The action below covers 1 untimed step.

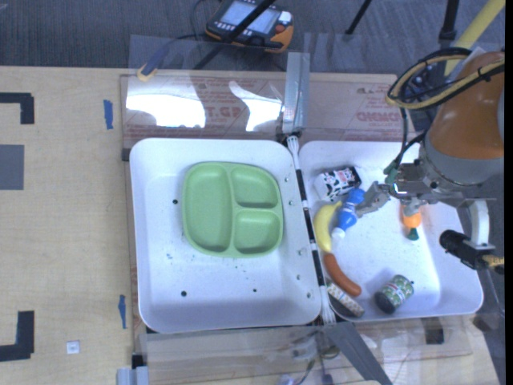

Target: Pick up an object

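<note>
The arm (469, 131) at the right of the frame was a rounded grey housing with a broad orange band above the wrist. Yellow and black cables (425, 74) looped over its upper section. Metallic grey hardware formed the wrist assembly (421, 184).

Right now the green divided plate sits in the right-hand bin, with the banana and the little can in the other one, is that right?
Not quite. The camera view shows the green divided plate in the left bin, alone. The banana and the little can do lie in the other bin, the right bin, where the arm reaches in.
</note>
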Each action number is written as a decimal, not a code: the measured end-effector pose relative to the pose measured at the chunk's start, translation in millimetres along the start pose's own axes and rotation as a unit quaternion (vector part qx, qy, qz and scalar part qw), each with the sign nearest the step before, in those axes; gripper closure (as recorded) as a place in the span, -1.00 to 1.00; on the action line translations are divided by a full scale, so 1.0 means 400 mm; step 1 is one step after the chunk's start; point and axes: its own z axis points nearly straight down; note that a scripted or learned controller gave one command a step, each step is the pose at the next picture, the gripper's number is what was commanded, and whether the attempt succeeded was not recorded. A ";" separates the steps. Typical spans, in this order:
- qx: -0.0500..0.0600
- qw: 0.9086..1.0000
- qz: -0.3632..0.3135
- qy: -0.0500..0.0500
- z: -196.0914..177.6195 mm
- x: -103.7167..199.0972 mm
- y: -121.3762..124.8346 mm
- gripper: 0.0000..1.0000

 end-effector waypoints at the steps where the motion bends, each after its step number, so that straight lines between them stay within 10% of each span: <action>1: 0.000 1.000 0.000 0.000 0.000 0.000 0.000 -1.00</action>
